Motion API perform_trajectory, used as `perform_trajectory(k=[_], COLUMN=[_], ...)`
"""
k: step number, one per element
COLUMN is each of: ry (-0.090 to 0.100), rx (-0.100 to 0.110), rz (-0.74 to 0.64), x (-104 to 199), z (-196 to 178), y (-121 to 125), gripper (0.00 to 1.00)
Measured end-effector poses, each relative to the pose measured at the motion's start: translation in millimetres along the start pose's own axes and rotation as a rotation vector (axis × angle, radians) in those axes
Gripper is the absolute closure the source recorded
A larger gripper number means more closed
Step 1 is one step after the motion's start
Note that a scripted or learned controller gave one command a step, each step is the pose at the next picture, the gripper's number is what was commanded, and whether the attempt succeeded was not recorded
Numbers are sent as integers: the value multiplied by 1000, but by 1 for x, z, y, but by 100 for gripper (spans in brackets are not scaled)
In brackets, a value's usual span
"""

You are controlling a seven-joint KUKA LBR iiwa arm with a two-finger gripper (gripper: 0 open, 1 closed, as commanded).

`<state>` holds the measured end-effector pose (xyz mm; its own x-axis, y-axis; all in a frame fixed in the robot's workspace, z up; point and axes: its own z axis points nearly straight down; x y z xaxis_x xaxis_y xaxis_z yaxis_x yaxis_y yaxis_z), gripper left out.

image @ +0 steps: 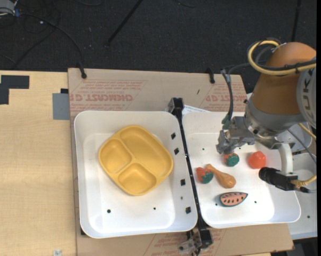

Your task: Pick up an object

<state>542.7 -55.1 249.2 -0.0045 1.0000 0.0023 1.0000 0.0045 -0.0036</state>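
In the right bin (246,217) lie several toy foods: a small red and green piece (232,159), a red tomato-like ball (257,159), a tan drumstick (222,176), a red and green piece (204,175) beside it, and a watermelon slice (233,199). My gripper (227,147) hangs low over the bin's upper middle, directly above and touching or nearly touching the small red and green piece. The arm's grey and orange body covers the bin's far right.
The left bin (91,207) holds a yellow divided plate (135,159). A black divider (184,164) separates the bins. A black cylinder (277,178) and cables hang from the arm over the right bin's right side. Cardboard lies under both bins.
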Motion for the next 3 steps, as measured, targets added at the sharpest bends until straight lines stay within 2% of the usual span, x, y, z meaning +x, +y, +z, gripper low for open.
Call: perform_trajectory(k=[1, 3], ry=[0, -1], rx=[2, 0], rz=[0, -1], x=[50, 151], z=[15, 16], y=[-2, -6], gripper=[100, 100])
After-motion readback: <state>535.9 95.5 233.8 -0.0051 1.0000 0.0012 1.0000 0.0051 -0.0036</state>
